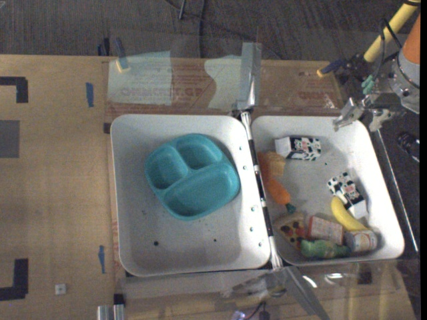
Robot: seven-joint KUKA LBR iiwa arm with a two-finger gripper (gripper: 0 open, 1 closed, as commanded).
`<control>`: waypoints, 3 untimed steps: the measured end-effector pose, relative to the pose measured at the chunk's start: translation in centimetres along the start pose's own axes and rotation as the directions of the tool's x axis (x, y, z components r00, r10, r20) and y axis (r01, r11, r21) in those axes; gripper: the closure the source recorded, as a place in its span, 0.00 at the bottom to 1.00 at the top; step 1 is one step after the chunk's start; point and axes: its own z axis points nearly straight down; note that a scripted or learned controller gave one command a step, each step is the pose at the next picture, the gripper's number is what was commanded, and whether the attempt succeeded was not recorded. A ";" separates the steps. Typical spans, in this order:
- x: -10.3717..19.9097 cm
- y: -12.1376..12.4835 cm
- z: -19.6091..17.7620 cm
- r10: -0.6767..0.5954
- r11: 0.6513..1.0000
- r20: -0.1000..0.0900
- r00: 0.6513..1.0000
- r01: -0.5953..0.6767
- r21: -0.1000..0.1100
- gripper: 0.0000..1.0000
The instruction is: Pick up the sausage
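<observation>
A short tan-orange sausage (271, 162) lies in the right bin (383, 179), close to its left wall. Just below it lies an orange carrot (279, 193). My gripper (362, 114) hangs over the bin's far right corner, well up and to the right of the sausage. It is open with nothing between its fingers.
The right bin also holds two cow-print cartons (298, 147) (346, 189), a banana (347, 215), a small box (325, 228), a can (361, 241) and a green item (322, 249). A teal divided plate (193, 175) sits in the left bin (133, 232).
</observation>
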 end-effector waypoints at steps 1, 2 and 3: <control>6.5 1.7 2.8 0.462 0.887 0.001 0.887 -0.462 0.004 0.00; 13.8 0.0 5.2 0.770 0.637 0.003 0.638 -0.770 0.005 0.00; 15.0 4.0 8.5 0.883 0.470 0.002 0.470 -0.883 0.001 0.00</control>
